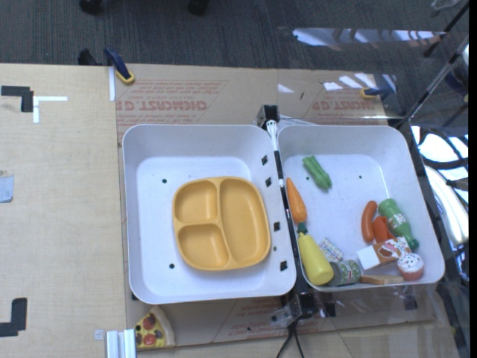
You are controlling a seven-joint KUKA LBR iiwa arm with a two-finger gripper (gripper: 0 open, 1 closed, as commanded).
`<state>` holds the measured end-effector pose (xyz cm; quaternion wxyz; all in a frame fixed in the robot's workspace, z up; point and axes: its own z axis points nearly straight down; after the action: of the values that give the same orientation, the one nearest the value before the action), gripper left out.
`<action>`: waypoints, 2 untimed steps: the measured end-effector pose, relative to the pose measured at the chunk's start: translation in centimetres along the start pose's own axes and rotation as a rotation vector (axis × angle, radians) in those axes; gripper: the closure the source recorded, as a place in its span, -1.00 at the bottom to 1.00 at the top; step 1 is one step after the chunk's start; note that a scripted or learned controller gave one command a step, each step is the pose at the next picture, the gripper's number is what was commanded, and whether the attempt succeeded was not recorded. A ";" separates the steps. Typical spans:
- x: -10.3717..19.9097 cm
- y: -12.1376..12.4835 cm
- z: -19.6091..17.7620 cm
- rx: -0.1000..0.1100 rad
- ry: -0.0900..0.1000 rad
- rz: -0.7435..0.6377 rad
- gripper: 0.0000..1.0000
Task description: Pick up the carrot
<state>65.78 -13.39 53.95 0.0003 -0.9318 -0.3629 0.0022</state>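
**Carrot by the right bin's left wall**

Camera view: smooth orange carrot (297,201), tapered and green-topped, lying in the right white bin (399,149) hard against its left wall, just above a glossy yellow squeeze bottle (314,259). Knobbly green vegetable (317,171) near, higher up. Yellow three-compartment plastic plate (221,222) in the left bin (141,200). Flat brown cardboard (186,99) under both bins, its red print mirrored and not readable with certainty. Dark carpet (246,13) beyond the bench.

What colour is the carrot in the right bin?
Orange with a green top; the carrot lies by the bin's left wall, clearest in the camera view.
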 end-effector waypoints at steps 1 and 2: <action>-0.8 -0.5 0.1 0.003 -0.002 0.310 -1.00; -1.8 0.5 0.0 0.001 0.001 0.542 -1.00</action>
<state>64.76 -14.98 53.95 0.0005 -0.9950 -0.1001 0.0019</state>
